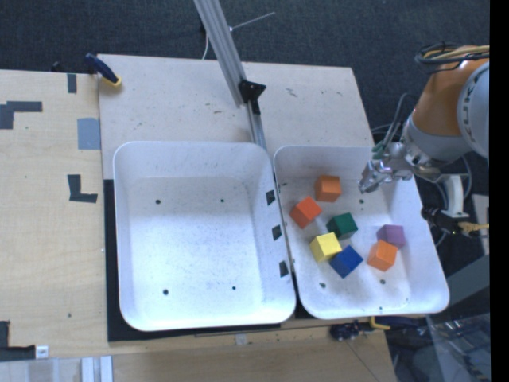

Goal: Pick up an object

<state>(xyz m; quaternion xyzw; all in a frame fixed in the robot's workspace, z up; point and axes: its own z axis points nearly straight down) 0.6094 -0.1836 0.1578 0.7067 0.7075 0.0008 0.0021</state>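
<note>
Several small blocks lie in the right bin. An orange block sits near its back, and a second orange-red one is left of it. A green block, a yellow block and a blue block cluster in the middle. A purple block and another orange block lie toward the right wall. My gripper hangs over the bin's back right part, just right of the upper orange block, with nothing seen between its fingers.
The left bin stands beside the right one, sharing a dark divider. A slanted metal rail crosses the bench behind the bins. A blue and yellow tool lies at the bench's back left.
</note>
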